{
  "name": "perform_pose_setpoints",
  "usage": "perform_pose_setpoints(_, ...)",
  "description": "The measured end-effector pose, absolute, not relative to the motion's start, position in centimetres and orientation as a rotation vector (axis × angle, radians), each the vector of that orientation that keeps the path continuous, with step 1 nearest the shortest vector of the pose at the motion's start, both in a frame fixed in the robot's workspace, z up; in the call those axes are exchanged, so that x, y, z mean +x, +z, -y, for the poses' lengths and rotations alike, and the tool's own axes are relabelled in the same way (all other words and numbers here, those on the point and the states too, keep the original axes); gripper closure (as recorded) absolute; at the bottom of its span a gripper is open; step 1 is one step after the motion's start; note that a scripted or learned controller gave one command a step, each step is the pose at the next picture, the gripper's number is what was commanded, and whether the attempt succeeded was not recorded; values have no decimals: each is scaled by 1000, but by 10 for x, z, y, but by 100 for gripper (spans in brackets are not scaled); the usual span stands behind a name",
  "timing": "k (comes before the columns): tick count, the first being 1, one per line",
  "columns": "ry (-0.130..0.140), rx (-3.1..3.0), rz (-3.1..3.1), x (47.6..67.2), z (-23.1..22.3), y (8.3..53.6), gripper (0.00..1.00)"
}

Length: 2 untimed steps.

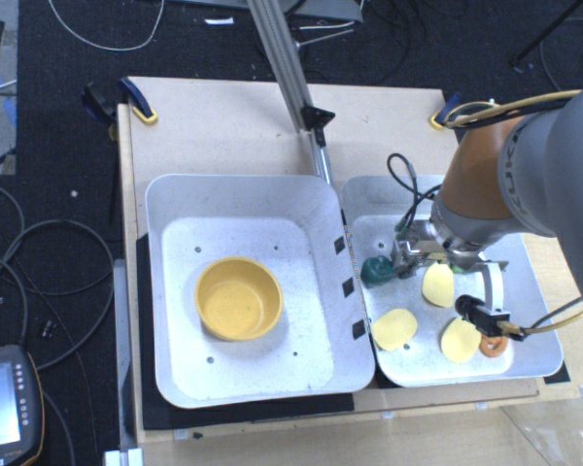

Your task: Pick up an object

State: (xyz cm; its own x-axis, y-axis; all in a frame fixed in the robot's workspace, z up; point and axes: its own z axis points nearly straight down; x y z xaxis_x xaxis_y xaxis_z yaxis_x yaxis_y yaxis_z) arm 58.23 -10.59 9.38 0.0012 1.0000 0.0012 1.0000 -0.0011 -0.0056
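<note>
Arm (525,163) enters from right, wrist low over right bin (534,357). Gripper (405,257) down near that bin's left wall; finger state cannot be told from here. Left bin (175,212) lies well left of the gripper, yellow bowl (238,299) on its floor. Three pale yellow pieces: one (438,285) just right of gripper, two (395,328) (460,340) below it. Dark green object (376,271) just left of and below gripper, contact unclear. Small orange item (493,345) farther down-right.

a robotics lab: loose cables (87,27), clamped bench (223,124), metal strut (282,47).
</note>
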Motion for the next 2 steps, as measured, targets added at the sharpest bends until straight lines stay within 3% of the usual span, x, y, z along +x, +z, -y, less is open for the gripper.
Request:
perform_pose_setpoints(1,6,-2219,2219,583,105,102,100)
perform_pose_setpoints(2,-3,-2229,2223,577,109,148,100)
